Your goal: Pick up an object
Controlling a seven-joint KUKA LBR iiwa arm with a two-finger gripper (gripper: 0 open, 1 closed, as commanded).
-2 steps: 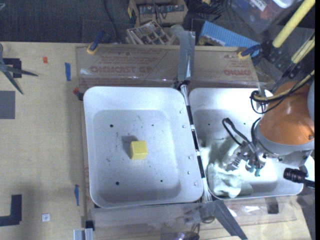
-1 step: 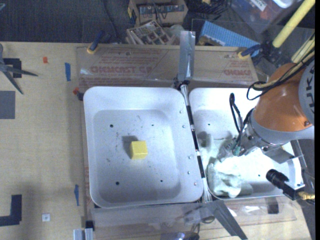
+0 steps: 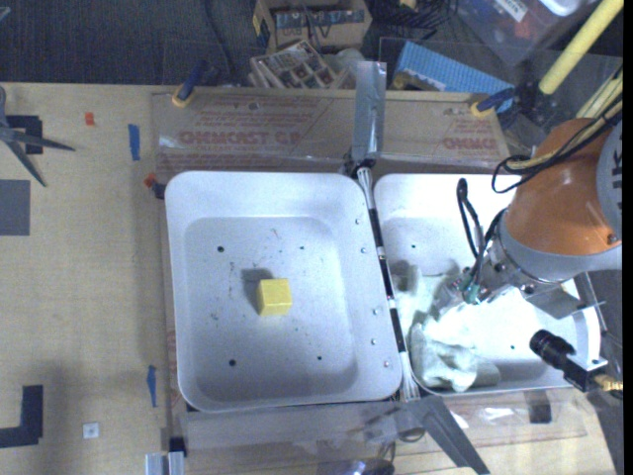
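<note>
Reaching into the right shallow white plastic bin from the right: grey arm with orange band, tool low over the bin floor.

Tool state: cannot tell; tip small and blurred against pale clutter. Nothing seen between its tips.

Contents, right bin: crumpled white cloth or soft wad, near-left corner, just below the tool and perhaps touching it; contact not resolvable. Small dark item by the left wall.

Contents, left shallow white plastic bin: small yellow cube-shaped block, mid-floor, upright, well apart from the tool.

Progress, judged: approach made, descent at or near grasp height. Outstanding: secure closure on an object, then lift clear of the bin. No object raised off either floor.

Desk: pale wood, bearing both bins side by side.
</note>
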